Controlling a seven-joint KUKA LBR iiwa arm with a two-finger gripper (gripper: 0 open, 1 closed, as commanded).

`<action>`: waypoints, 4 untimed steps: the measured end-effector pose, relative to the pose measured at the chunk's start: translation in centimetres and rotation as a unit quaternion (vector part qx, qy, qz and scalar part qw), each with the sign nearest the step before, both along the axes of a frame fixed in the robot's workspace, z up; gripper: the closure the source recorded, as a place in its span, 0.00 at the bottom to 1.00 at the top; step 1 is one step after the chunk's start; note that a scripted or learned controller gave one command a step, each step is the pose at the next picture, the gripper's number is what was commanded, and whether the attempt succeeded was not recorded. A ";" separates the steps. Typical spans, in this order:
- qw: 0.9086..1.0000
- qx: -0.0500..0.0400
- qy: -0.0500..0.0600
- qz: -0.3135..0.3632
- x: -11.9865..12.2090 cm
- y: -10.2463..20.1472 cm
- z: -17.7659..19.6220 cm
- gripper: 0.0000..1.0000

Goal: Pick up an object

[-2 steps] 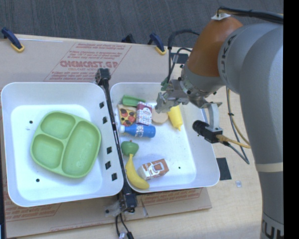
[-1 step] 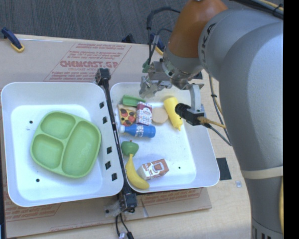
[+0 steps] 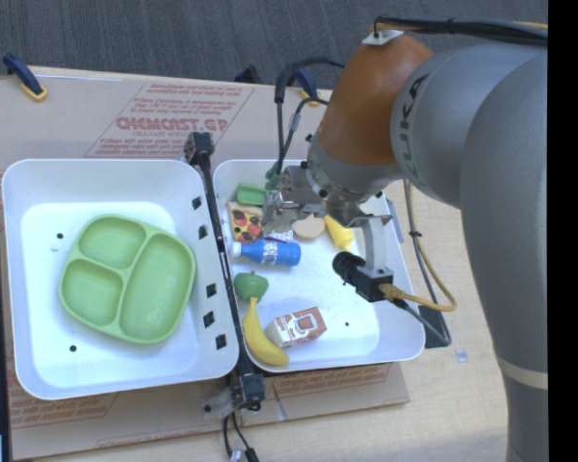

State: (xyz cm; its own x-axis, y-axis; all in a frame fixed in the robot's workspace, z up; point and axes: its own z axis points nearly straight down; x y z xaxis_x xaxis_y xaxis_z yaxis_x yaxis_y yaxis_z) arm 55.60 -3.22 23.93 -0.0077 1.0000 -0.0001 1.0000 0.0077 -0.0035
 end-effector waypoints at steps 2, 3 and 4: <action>1.000 0.000 0.000 0.001 -7.9 7.8 0.3 1.00; 1.000 0.000 0.000 0.000 -7.9 7.7 0.3 0.00; 1.000 -0.001 -0.003 -0.001 -0.9 0.2 8.6 0.00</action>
State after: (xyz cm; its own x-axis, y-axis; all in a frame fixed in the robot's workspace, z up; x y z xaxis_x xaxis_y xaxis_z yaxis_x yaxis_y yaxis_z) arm 54.71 -2.99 32.49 -0.0047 1.0000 -0.0017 1.0000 0.0047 0.0026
